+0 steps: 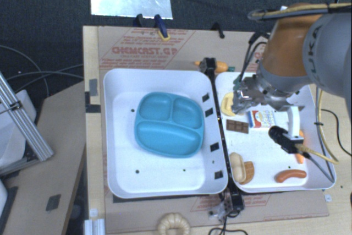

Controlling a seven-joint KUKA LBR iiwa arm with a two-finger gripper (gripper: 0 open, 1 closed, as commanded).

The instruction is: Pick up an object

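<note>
My gripper [240,104] hangs low over the upper left of the right bin [314,187]. Just left of it lies a yellow piece [226,103], partly hidden by the gripper. Below it lie a brown chocolate bar [237,126] and a small white carton with red and blue print [262,118]. Further toward the front of the bin are a tan bun [242,168], a reddish sausage [290,175] and a small orange piece [298,158]. I see nothing held in the gripper.
The left bin [118,118] holds a blue divided plate [169,124]. A black divider [216,118] runs between the bins. An orange item [220,67] lies beyond the bins' far edge, and a pale ring-shaped item [173,224] in front of them.
</note>
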